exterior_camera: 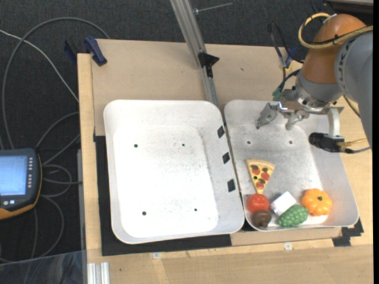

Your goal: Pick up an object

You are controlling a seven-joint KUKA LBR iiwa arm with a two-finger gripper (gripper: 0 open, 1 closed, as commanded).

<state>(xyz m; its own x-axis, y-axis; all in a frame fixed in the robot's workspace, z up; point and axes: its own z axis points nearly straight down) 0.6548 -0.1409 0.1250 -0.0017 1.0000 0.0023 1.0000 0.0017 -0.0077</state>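
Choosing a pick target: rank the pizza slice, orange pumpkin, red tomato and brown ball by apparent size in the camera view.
1. pizza slice, largest in area
2. orange pumpkin
3. red tomato
4. brown ball, smallest

Pumpkin and pizza slice look close. All four sit at similar nearness in the right bin.

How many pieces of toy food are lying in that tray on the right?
5, clustered at the right bin's near end: pizza slice, red tomato, brown piece, green piece, orange pumpkin. A white block sits among them and may hide more.
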